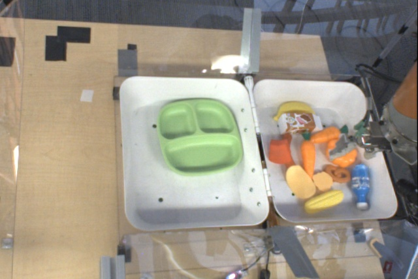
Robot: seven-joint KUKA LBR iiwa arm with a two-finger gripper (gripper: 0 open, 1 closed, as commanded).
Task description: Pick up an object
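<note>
I see the hand (344,146) low in the right white plastic bin (339,89) among toy food; I cannot tell its grip.

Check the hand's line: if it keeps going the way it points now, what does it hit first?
The hand reaches in from the right, pointing left and down into the right bin. First in line looks like the small orange carrot piece at its tip, beside the longer carrot. Depth is unclear from this slanted view.
</note>
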